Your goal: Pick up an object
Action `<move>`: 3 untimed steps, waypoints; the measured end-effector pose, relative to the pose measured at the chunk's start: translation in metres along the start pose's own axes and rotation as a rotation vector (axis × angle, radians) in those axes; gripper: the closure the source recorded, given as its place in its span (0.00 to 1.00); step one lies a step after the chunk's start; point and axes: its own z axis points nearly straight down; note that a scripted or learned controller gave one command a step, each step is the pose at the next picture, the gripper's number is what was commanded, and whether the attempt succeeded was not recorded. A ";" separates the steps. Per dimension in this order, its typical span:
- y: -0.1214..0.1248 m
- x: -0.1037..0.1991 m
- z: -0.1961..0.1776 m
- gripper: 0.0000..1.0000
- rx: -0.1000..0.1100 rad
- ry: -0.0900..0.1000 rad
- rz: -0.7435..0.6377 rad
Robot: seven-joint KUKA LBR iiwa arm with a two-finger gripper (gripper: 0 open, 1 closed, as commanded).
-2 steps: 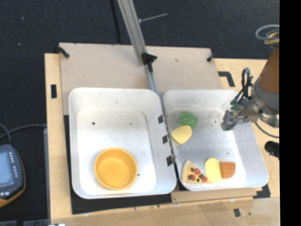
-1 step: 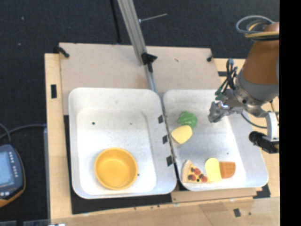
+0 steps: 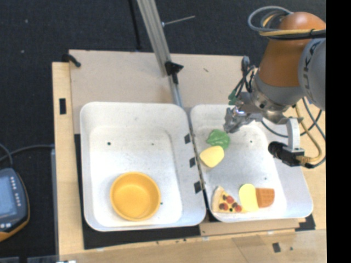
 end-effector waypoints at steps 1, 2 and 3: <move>0.023 0.049 0.017 1.00 0.002 -0.001 0.001; 0.045 0.093 0.011 1.00 0.000 0.000 0.001; 0.072 0.141 0.026 1.00 0.003 -0.002 0.005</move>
